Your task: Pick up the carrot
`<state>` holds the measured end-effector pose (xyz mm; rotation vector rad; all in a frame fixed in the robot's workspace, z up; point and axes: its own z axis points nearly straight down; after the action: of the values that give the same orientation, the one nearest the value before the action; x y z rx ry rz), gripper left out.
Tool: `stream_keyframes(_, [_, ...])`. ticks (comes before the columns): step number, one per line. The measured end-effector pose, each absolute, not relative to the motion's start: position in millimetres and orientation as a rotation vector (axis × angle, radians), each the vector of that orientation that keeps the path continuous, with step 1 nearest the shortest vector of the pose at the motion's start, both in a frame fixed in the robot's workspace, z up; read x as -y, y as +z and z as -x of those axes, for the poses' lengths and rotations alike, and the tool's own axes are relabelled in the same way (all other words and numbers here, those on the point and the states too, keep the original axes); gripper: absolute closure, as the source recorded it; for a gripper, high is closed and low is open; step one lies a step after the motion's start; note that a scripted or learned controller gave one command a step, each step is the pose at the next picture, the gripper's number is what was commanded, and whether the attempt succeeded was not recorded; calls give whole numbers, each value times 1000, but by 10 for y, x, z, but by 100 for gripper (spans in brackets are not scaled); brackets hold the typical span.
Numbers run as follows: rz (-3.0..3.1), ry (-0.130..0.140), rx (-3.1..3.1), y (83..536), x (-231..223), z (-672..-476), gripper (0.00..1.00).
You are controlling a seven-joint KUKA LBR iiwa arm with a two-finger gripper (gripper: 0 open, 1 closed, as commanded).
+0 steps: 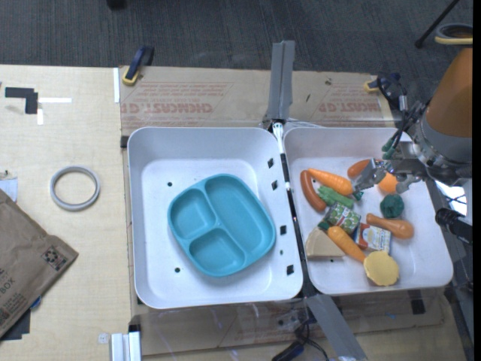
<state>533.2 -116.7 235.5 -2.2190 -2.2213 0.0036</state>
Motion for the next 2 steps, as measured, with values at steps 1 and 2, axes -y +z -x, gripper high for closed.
stream_keyframes(1, [2388,3,2039,1425,935,-6021,0])
stream_keyframes(2, [2306,0,2135,928,1248,-6283,0])
